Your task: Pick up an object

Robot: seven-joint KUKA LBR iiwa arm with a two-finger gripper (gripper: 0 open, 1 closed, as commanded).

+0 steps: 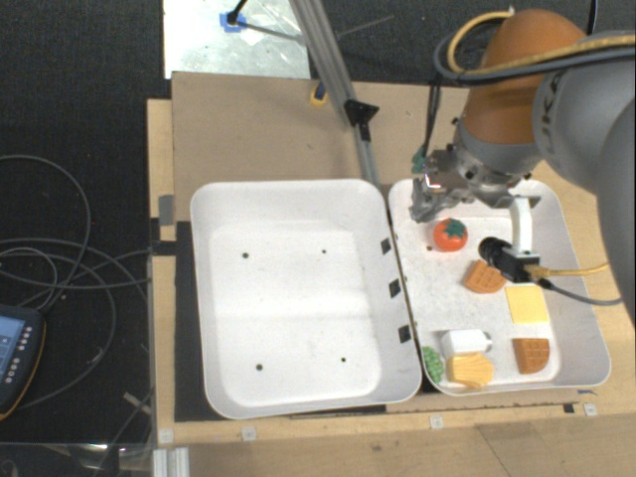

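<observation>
Plainly the nearest candidate is the toy tomato [449, 235] — a round red piece with a green cap, lying in the upper part of the right bin [586, 266], near that bin's inner wall. Being round, it has no long axis to speak of, so the approach angle matters little; what matters is the offset. The hand [429, 199] sits just up and to the left of the tomato in the camera view, close beside it but not over it, and nothing shows between its fingers. Whether those fingers stand apart or together I cannot tell — they are dark, small and crowded by the wrist hardware above.

So the coming move, as I judge it, turns on a short shift down and to the right to centre over the tomato before descending.

Further out in the same bin lie other pieces: a round brown biscuit-like piece [484, 278], a yellow block [527, 303], a white block [465, 342], a yellow-orange piece [470, 369], an orange waffle-like piece [531, 354] and a small green item [431, 363] at the bin's lower left edge. All are farther from the hand than the tomato. The left bin [219, 217] lies alongside, on the table [258, 127].
</observation>
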